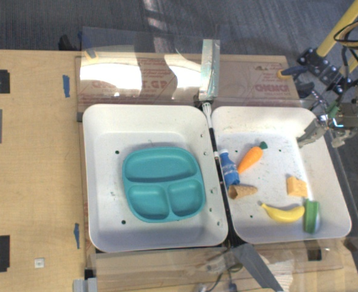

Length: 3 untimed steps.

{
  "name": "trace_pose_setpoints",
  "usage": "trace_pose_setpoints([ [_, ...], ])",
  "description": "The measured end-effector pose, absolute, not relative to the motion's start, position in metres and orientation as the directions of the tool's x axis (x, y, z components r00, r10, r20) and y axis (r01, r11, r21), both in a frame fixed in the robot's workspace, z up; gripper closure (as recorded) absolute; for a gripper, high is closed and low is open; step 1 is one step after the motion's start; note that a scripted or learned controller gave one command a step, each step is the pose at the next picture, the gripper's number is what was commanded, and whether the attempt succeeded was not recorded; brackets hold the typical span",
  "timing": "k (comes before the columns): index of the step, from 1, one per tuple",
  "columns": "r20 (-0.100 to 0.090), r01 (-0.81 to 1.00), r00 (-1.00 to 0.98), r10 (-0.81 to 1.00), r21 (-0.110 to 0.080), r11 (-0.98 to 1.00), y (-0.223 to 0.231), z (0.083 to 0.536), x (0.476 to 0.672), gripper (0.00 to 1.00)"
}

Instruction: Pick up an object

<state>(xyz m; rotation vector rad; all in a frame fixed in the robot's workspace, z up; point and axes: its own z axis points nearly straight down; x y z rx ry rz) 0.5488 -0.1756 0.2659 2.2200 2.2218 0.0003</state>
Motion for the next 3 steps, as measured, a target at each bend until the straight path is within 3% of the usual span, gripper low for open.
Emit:
trace_pose_setpoints([
  [1,0.003,0.975,-0.222,0.975,-0.006,0.222,-0.12,0.16,0.594,0.0],
  [2,-0.003,0.988,-0.157,0.988,0.011,0.157,-0.11,0.099,0.586,0.0],
  [3,-0.001,0.988,-0.153,0.988,0.006,0.153,-0.11,0.106,0.584,1.0],
])
